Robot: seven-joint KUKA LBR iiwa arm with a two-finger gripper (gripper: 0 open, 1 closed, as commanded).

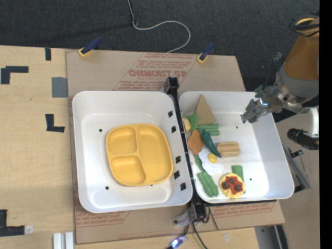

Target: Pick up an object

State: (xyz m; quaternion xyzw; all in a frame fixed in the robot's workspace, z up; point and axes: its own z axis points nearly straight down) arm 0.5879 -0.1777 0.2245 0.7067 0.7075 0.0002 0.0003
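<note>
The things I can pick from all lie in the right bin (pixel 270 154), bunched along its left side: a tan wedge (pixel 205 110) at the far end, an orange piece (pixel 195 141) and a dark green one (pixel 210 139) below it, a tan bread roll (pixel 229 149) near the middle, a fried egg (pixel 211 160), green beans (pixel 207 183) and a small pizza (pixel 232 185) at the near end. None of them is lifted; all rest on the bin floor.

The gripper (pixel 251 113) hangs over the far right part of that bin, above bare white floor and well apart from the pile. I see nothing between the jaws, but they are small and dark from here, and I cannot tell how wide they stand.

The left bin (pixel 85 139) carries a yellow divided plate (pixel 139 154), which sits flat in its middle. Both bins rest on a cardboard sheet (pixel 155 71) on the table (pixel 31 139).

I judge this to be the approach step, with no grasp begun. The bread roll looks the nearest and least crowded target; the next move calls for carrying the gripper left and nearer, centring over the roll, then descending with the jaws across its short width.
</note>
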